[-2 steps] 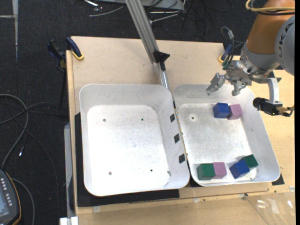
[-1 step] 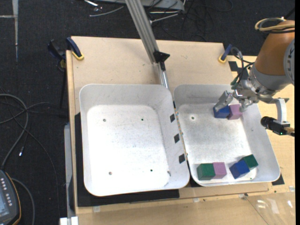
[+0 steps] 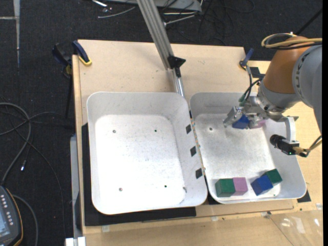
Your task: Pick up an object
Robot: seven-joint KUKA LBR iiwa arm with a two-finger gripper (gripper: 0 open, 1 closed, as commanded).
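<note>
A: Where's the arm [image 3: 294, 78] rn?

B: We see it coming in from the right, grey w/ the orange band, bent down over the right bin [image 3: 225, 102], upper part of it.

A: And the gripper [image 3: 241, 119]?

B: Sits low over the bin's back half, near the rear wall. There's a blue block [image 3: 240, 122] right at its tip, w/ a bit of pink or purple just beside it on the right. Looks like the blue block is between the fingers, but the metal hides most of it, so we can't tell if it's clamped or loose.

A: Other blocks?

B: Four along the front edge of the same bin. Left to right: a dark green block [image 3: 224, 187], a pink block [image 3: 240, 185] touching it, then a bigger blue block [image 3: 262, 183], and a small green block [image 3: 274, 176] just behind and right of that one. All well apart from the gripper.

A: Left bin [image 3: 102, 106]?

B: White, speckled w/ dust, a few small holes in the floor. Both bins sit side by side on the wooden bench [image 3: 128, 65], rims touching in the middle.

A: Anything else?

B: A metal pole [image 3: 154, 27] slants down from the top to the gap btwn the bins. Clamps at the bench's back corners.
</note>
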